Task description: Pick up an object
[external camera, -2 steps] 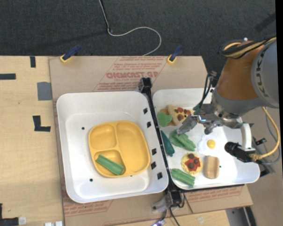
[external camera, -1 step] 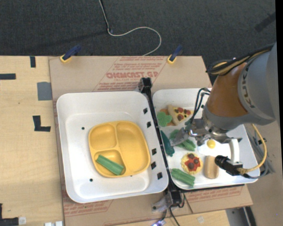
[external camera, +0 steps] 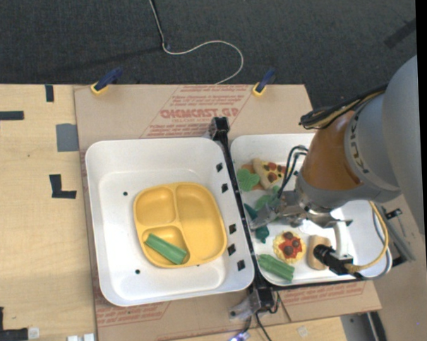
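Reaching into the crowded right bin, the gripper hangs among toy food.
Finger state can't be told; the green pieces near the bin's left wall look likely to slip aside.

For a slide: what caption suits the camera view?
Arm reaches into right bin of toy food; yellow tray sits in left bin.
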